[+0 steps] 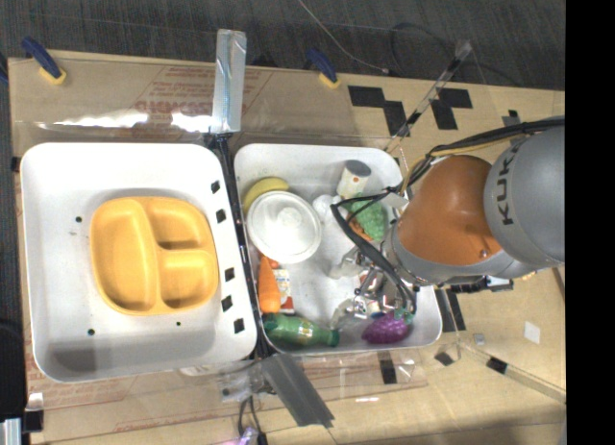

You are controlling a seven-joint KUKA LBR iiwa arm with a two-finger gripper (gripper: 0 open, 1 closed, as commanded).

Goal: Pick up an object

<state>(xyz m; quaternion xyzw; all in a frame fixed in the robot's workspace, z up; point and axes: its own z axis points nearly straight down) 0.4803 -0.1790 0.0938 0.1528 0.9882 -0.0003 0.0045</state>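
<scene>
Over the right bin (317,157), low at its near-right corner: grey arm (524,205) with orange band (452,212), gripper (370,291) down among the clutter, just above a purple grape bunch (386,329). Finger opening: cannot tell, hidden by cables and metal parts; nothing seen held. Left of the gripper, a white bowl (284,226); behind that, a yellow-green cup (265,187); below it, an orange carrot (274,287) and a green bottle (301,332). Left of the right bin, a second white bin (58,270) bearing a yellow divided plate (154,253).
</scene>
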